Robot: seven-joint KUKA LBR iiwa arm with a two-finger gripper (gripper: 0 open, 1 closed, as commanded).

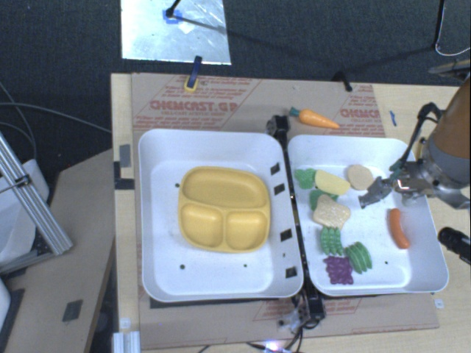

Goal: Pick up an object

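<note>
My gripper (372, 194) hangs over the right bin (427, 271), near its middle, reaching in from the right. Just up and left of it lies a round tan biscuit (360, 176). A pale yellow wedge (332, 183) and a green piece (305, 176) lie further left. Below them sit a cream cracker (331, 212), a green leafy piece (330, 240), green pods (358, 256) and purple grapes (338, 270). An orange-red sausage (398, 228) lies to the lower right of the gripper. I see nothing held in the gripper.
The left bin (158, 271) holds a yellow divided plate (224, 208). A toy carrot (315, 118) lies on the bench behind the right bin. A black divider (288, 197) with clips runs between the bins.
</note>
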